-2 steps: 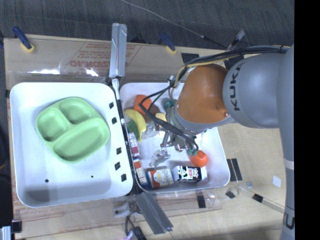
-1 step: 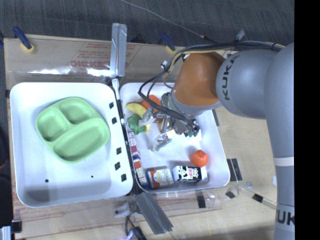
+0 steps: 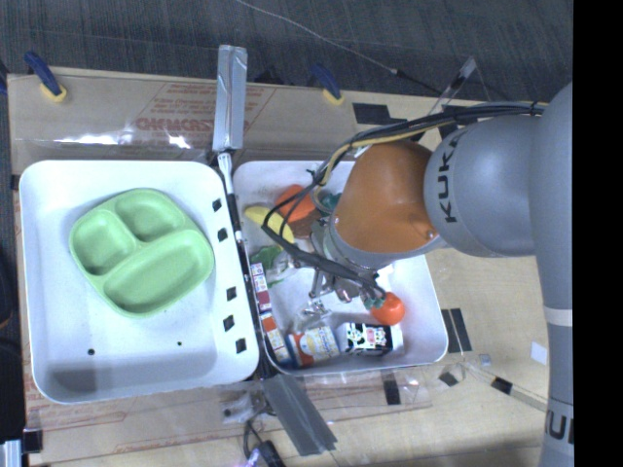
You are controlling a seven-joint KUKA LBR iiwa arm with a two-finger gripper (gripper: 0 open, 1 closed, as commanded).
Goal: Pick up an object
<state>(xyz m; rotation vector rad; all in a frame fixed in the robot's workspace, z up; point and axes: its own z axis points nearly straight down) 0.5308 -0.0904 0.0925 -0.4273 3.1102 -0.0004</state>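
the gripper (image 3: 326,295) hangs low in the right bin (image 3: 428,305), just above a small carton (image 3: 368,338) and beside an orange ball (image 3: 388,307); grip state unclear, nothing visibly lifted.

Small orange ball (image 3: 388,307) lies in the right bin (image 3: 428,290), near the front wall

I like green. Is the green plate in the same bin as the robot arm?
No, the green plate lies in the left bin; the arm reaches into the right bin.
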